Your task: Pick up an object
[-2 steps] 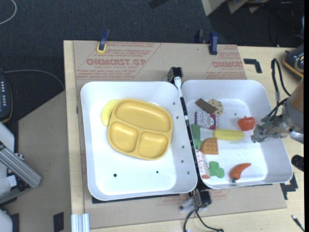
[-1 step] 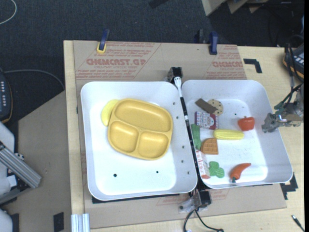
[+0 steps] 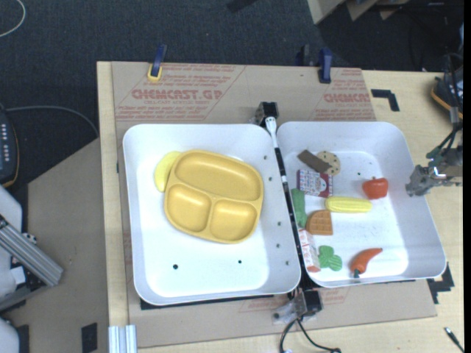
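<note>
Claw (image 3: 421, 181), jaw width we cannot tell, sits outside the right bin (image 3: 412, 219); it risks clipping the rim reaching the tomato (image 3: 375, 188).

The end effector (image 3: 423, 179) is too blurred to read.

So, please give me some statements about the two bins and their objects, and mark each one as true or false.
1. The yellow tray lies in the left bin. True.
2. The tomato lies in the left bin. False: it is in the right bin.
3. The corn lies beside the tomato. True.
4. The yellow tray has one compartment. False: three.
5. The gripper is above the yellow tray. False: it is at the right bin's right edge.
</note>
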`<action>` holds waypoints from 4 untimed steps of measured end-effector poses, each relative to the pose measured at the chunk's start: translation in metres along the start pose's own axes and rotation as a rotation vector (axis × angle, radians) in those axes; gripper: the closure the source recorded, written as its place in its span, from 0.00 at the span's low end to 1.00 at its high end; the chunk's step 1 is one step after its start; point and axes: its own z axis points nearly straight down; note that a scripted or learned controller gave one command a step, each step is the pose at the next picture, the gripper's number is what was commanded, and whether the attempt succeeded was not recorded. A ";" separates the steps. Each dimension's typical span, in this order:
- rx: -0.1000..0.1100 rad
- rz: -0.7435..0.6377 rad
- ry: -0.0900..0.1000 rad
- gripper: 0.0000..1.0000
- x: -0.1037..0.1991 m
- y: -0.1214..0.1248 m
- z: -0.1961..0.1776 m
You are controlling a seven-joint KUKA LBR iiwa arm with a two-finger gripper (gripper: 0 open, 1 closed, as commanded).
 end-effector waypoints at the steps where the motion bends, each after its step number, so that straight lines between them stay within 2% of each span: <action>1: 0.006 -0.002 0.004 1.00 0.049 0.005 0.007; 2: 0.006 -0.004 0.005 1.00 0.097 -0.002 -0.004; 4: 0.007 -0.004 0.004 1.00 0.210 0.000 -0.002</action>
